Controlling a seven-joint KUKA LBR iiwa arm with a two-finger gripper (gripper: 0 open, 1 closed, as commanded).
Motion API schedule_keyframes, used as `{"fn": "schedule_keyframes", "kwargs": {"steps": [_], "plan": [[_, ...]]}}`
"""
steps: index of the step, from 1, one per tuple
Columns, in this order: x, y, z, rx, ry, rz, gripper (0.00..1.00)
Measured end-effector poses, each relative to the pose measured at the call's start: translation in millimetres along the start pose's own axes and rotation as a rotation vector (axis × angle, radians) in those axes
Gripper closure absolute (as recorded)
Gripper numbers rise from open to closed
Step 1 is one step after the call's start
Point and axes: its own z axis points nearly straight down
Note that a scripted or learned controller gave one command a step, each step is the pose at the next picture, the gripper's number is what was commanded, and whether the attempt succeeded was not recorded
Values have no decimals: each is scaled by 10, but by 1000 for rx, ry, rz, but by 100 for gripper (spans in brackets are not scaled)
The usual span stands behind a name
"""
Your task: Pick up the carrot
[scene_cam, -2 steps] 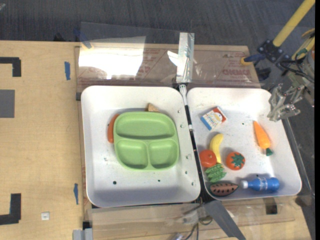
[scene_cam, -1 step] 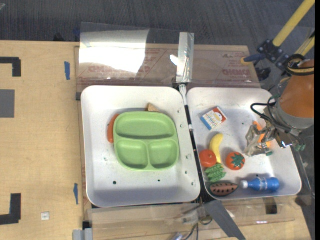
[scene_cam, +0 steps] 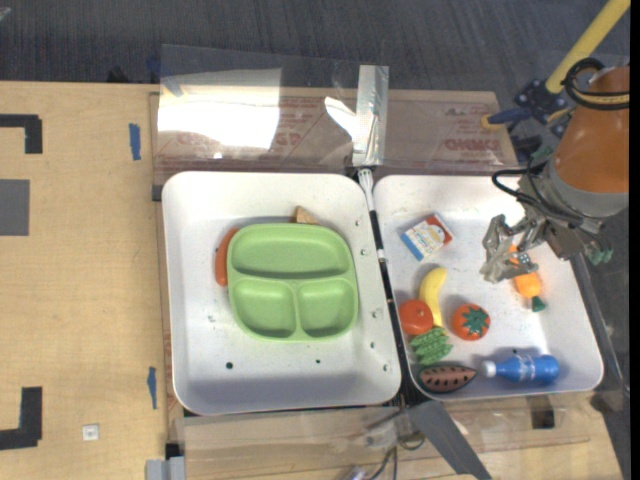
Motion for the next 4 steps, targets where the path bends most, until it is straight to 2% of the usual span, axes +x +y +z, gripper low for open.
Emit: {"fn": "schedule_keyframes", "kwargs": {"steps": [1,2,3,4], "plan": [[91,-459,493,-5,5,-494,100],[337,-649,-798,6,0,-619,100],[611,-528,709,-1,2,-695,100],[613,-508,730,-7,3,-696,0]]}}
